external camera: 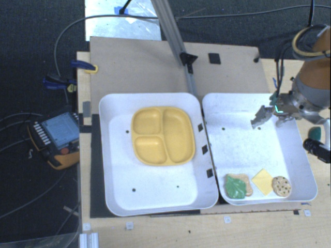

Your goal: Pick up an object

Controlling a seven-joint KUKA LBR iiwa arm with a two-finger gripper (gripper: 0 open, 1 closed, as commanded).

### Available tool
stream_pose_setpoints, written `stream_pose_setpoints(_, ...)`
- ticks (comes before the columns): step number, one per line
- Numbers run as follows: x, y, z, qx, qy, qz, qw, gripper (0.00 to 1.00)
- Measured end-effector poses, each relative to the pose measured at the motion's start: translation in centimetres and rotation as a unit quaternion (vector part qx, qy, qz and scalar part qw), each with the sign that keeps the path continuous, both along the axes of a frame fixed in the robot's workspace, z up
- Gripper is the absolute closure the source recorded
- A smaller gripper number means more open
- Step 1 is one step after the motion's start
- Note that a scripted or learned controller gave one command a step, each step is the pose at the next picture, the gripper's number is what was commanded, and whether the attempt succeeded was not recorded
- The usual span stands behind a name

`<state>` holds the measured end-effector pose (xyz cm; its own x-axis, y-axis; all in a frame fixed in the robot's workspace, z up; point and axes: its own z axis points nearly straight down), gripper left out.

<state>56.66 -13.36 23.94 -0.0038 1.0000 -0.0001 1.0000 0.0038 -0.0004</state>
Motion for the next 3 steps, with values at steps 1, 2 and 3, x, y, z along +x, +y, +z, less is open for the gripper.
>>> stream_pose_setpoints(1, 0.0, 0.0, 0.1, -0.0002, -0.001, 0.000, 1.0000, 0.00)
stream_pose_setpoints(2, 0.7, 0.7, -5.5, 0.0002, 0.000, 0.001, 1.0000, 0.00)
stream_pose_setpoints(3, 1.0, 1.2, -11.6, 0.0003, 0.001, -0.001, 1.0000, 0.00)
